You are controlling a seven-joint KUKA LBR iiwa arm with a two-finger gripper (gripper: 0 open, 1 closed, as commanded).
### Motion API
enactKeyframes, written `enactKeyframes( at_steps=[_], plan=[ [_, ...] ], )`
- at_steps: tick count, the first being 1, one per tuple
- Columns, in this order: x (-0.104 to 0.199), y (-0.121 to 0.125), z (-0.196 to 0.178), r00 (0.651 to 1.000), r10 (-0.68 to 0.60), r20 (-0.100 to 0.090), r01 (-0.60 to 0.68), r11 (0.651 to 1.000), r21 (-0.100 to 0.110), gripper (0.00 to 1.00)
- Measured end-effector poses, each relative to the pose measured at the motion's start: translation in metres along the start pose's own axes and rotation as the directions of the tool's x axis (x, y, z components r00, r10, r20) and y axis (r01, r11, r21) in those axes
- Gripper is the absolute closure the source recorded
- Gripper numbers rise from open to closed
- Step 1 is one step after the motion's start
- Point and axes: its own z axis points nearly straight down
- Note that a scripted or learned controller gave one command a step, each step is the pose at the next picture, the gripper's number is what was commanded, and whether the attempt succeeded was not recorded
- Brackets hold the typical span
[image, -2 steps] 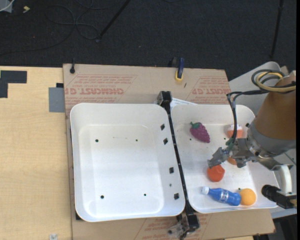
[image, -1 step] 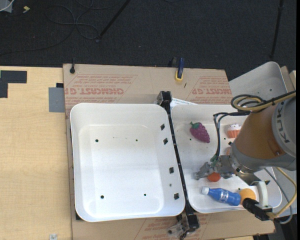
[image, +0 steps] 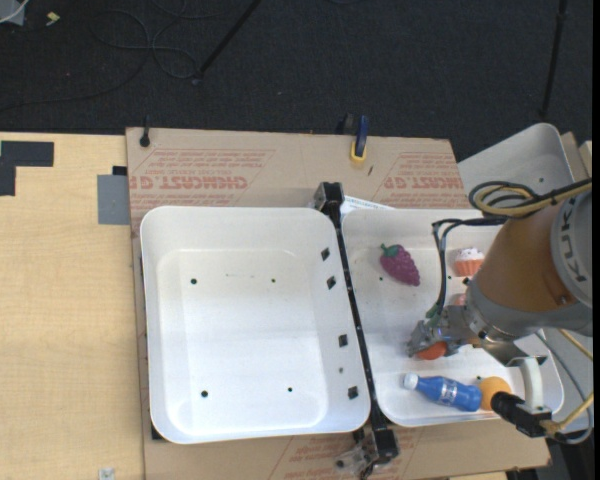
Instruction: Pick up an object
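My pincer (image: 429, 339) hangs low over the red thing (image: 434, 351) just beneath, perhaps to seize it; whether it grips, I cannot tell.

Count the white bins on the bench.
2: the left bin, and the right bin beside it, partly beneath the arm. No others seem hidden.

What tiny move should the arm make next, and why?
Probably a short lift straight up: the gripper sits low in the right-hand bin, right at a small red object, and rising would show whether it comes along.
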Motion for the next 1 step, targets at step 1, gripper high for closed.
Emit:
enactKeyframes(
  at_steps=[1],
  plan=[
    [0.085, 0.0388, -0.1422, 1.0, -0.017, -0.002, 0.017, 1.0, -0.017, 1.0]
  ],
)
